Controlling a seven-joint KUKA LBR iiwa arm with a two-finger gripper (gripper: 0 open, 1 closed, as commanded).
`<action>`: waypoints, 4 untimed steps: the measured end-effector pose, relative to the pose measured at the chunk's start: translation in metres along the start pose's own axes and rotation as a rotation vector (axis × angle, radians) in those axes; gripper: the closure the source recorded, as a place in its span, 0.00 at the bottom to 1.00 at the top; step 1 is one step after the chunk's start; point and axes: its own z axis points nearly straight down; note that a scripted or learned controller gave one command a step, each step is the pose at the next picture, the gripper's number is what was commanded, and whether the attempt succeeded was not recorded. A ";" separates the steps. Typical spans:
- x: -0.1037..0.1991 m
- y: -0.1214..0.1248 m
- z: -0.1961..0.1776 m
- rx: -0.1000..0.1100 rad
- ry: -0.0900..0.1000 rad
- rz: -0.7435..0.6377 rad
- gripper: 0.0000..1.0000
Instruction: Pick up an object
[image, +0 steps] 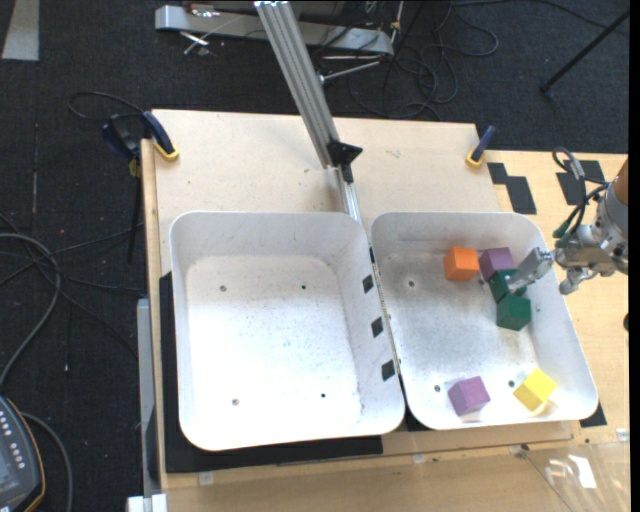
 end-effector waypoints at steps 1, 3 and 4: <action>0.000 0.001 -0.010 -0.002 -0.001 -0.002 1.00; 0.089 -0.016 0.026 0.001 0.000 0.000 0.00; 0.035 0.030 0.069 0.000 -0.004 0.005 0.00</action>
